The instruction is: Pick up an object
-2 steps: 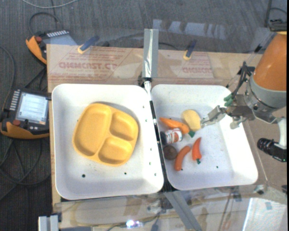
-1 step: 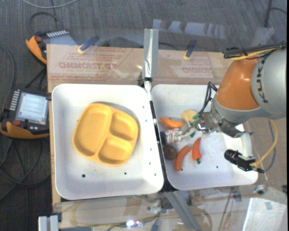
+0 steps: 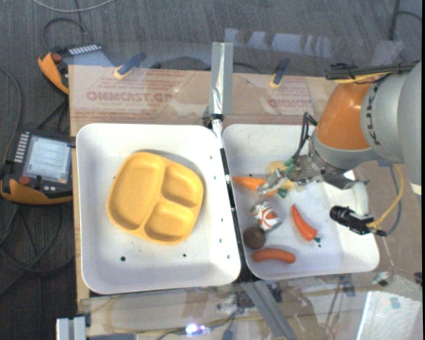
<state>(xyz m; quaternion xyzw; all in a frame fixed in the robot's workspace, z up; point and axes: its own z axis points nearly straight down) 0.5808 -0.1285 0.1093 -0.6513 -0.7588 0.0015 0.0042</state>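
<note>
Lying in the right bin [image 3: 354,257] are several toy foods: a carrot [image 3: 249,183] near its left wall, a red-and-white can [image 3: 267,217] just below it, a brown ball [image 3: 253,237] and a sausage [image 3: 273,256] toward the front, and a chili pepper [image 3: 304,222] in the middle. Over the bin's upper middle, the gripper [image 3: 278,183] hangs low beside the carrot and a small yellow piece [image 3: 278,168]; whether its jaws are spread or closed cannot be told. A yellow divided tray [image 3: 156,196] sits in the left bin [image 3: 99,261].
</note>
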